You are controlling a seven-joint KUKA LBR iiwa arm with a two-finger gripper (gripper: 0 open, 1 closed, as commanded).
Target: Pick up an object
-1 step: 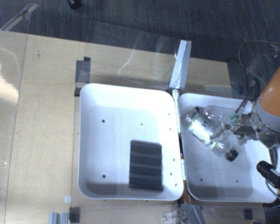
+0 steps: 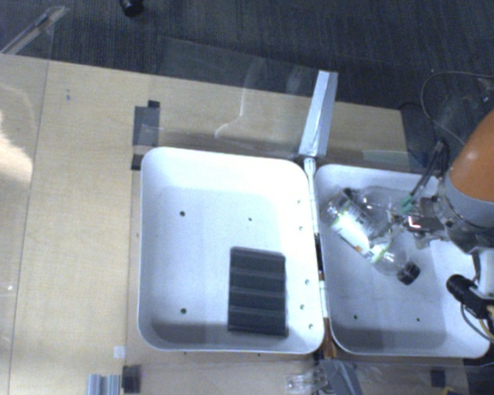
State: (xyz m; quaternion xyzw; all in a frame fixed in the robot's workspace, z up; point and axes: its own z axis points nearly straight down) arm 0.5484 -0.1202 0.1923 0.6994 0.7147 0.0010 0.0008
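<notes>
A black ribbed rectangular block (image 2: 258,292) lies flat in the left bin (image 2: 167,228), toward its front right. In the right bin (image 2: 442,330) a clear plastic bottle with a green and white label (image 2: 353,228) lies on its side among other clear plastic pieces (image 2: 385,258). A small black cap-like piece (image 2: 408,273) rests just to their right. My gripper (image 2: 418,221) hangs low over the right bin, at the right edge of the clear clutter, below the arm's orange band (image 2: 491,158). Nothing can be made out between its tips.
A grey metal divider post (image 2: 317,112) rises behind the seam between the bins. Cables (image 2: 479,299) trail along the right bin's right side. Light wooden benchtop (image 2: 54,236) stretches to the left.
</notes>
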